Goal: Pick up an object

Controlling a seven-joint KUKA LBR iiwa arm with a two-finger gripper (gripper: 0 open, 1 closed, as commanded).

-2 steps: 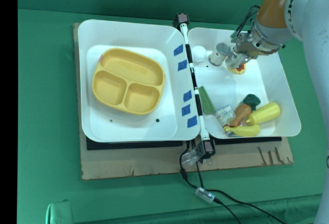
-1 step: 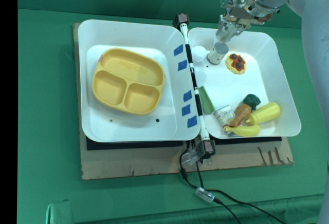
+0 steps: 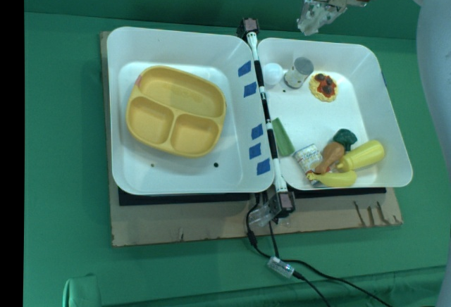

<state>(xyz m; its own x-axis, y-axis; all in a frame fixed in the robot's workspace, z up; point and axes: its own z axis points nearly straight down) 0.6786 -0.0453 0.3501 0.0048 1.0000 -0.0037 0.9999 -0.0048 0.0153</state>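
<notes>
While the arm is reaching in from the upper right of the frame, you are looking at a gripper point(image 3: 311, 22) that is hanging above the far rim of the right bin point(image 3: 384, 98), clear of everything inside it; whether its fingers are spread or pressed together you cannot tell from this slant, and nothing is showing between them. Below and slightly left of it, in the upper left corner of that bin, a white ball point(image 3: 273, 73) is sitting just beside a small grey cup point(image 3: 299, 72), with a little pizza toy point(image 3: 323, 86) near them to the right, so these are probably the closest candidates for a grasp. Toward the lower middle of the same bin, the rest is lying bunched: a green wedge point(image 3: 282, 137) along the divider, a small can point(image 3: 309, 156), a drumstick point(image 3: 328, 156), a dark green piece point(image 3: 345, 137), a yellow bottle point(image 3: 362, 155) and a banana point(image 3: 334, 179), several of them touching, which is likely making a clean pick harder there. Over in the left bin point(image 3: 120, 151), a yellow divided plate point(image 3: 176, 110) is resting flat, well apart from the gripper, so the pick is not yet begun.
</notes>
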